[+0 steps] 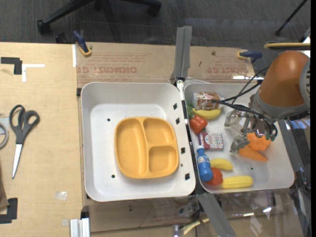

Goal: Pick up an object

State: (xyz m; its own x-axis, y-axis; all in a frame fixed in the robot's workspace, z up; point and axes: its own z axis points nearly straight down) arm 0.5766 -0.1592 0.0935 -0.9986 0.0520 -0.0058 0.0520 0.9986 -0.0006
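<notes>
- Carrot (253, 154) near right edge of right bin (276, 179), beside orange lump (260, 141): likely light, stiff, smooth; best pinched across its thick end.
- Pincer (242, 130) hovering just left of it; spread or pressed together, cannot tell.
- Corn (237, 182), small banana (221, 164), card box (213, 141) nearby; lump crowding the approach.

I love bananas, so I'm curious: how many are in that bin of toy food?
2. One banana lies below the small carton near the top; another banana lies above the corn cob. The arm may hide more.
</notes>
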